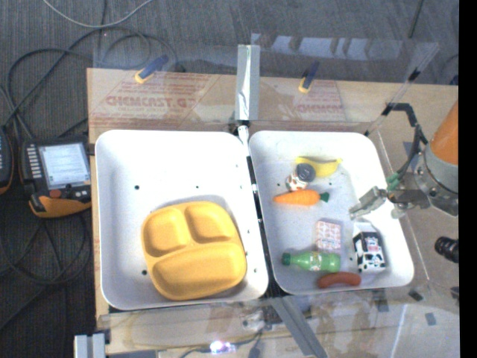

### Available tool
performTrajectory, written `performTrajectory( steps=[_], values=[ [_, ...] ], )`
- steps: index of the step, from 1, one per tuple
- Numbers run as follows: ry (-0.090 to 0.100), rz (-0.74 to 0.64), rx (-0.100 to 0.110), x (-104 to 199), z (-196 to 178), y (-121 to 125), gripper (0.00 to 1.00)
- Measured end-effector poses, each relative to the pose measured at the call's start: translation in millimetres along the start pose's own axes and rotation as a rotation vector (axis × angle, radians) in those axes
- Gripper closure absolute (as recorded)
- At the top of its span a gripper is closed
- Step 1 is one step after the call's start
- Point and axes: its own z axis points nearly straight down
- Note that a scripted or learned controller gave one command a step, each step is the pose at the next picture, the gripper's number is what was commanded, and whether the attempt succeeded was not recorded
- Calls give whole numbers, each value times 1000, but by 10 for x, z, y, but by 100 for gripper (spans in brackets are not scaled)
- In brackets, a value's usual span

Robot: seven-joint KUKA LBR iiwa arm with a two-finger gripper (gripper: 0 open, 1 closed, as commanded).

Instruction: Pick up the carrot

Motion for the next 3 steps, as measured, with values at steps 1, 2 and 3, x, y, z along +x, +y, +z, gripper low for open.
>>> performTrajectory(
  steps=[1,2,3],
  values=[
    [-6,61,-23,807,1268,312,0],
    [-6,206,-21,910,1329,1229,0],
    [-12,205,-31,887,1197,1251,100]
  ],
)
